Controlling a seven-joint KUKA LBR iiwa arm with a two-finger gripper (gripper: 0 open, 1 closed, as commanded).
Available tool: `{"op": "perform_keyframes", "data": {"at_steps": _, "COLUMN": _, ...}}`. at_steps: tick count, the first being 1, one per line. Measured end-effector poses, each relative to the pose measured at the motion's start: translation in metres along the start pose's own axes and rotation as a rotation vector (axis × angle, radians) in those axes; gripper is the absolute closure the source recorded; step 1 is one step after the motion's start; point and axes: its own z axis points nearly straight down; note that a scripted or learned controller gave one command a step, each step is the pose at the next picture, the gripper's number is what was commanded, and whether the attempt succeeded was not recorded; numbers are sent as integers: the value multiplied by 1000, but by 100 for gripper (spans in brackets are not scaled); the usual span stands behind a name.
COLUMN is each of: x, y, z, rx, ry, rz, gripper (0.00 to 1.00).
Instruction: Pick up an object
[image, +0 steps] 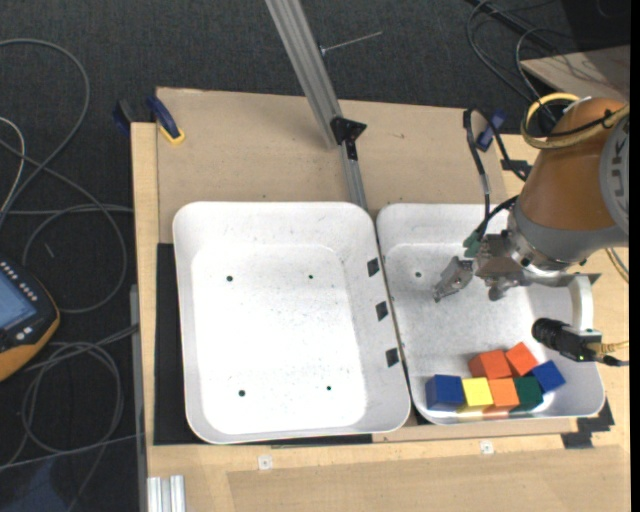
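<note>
Over the right bin I see my claw hanging above the bare upper part of the floor, its 2 fingers spread apart with nothing between them. One finger points down-left toward the bin's middle; the other sits just right of it, under the grey wrist. The orange band of the arm rises above that, coming in from the right side.

Below the claw, well apart from it, the blocks sit bunched in the bin's lower right corner. I count 2 blue blocks: one at the left end of the cluster and another at the right end. A yellow block touches the left blue one. An orange block sits behind the yellow, a second orange block lies just right of the yellow, and a third is tilted near the right blue one. A green block is wedged among them near the front wall. None of them touches the claw.

To the left, the other bin lies side by side with the first, its speckled floor marked by 4 dark dots. Both rest on the wooden bench. A slanted metal bar crosses the upper bench.
</note>
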Motion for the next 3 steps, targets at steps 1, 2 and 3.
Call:
{"op": "perform_keyframes", "data": {"at_steps": 1, "x": 8, "y": -1, "z": 46, "rx": 1, "ry": 1, "rz": 0, "gripper": 0}}
{"op": "perform_keyframes", "data": {"at_steps": 2, "x": 9, "y": -2, "z": 94, "rx": 1, "ry": 1, "rz": 1, "gripper": 0}}
{"op": "perform_keyframes", "data": {"at_steps": 3, "x": 9, "y": 0, "z": 80, "rx": -8, "ry": 0, "rz": 0, "gripper": 100}}
